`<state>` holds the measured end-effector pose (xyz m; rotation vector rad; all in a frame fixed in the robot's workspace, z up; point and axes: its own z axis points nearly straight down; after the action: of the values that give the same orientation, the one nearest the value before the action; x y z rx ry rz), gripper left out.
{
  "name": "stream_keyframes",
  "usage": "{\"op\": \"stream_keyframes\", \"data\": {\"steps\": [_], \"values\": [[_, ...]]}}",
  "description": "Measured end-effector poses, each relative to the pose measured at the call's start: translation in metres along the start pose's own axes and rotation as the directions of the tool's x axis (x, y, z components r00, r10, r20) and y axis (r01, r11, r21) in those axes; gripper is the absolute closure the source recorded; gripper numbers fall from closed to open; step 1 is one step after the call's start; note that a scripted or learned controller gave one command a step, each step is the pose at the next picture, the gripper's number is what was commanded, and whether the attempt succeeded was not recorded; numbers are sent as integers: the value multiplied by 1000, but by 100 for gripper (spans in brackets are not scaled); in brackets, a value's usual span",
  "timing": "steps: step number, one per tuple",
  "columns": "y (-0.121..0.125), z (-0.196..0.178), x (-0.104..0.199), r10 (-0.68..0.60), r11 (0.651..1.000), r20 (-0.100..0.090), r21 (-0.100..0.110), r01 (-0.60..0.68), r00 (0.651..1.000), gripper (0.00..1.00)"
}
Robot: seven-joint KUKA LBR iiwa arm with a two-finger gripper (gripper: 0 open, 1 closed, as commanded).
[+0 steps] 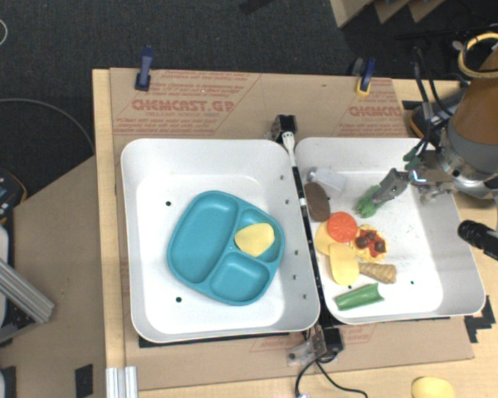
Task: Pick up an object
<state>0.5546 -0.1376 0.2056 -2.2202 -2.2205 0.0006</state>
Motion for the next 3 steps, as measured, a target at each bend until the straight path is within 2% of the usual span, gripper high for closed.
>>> {"op": "stream_keyframes", "data": {"steps": [1,2,3], "values": [[-54,77,45,0,1000,-4,10,0,1000,0],[-61,42,-33,7,1000,6,-6,-7,1000,0],[-75,-157,-30,-2,1000,6,-18,2,1000,0]]}}
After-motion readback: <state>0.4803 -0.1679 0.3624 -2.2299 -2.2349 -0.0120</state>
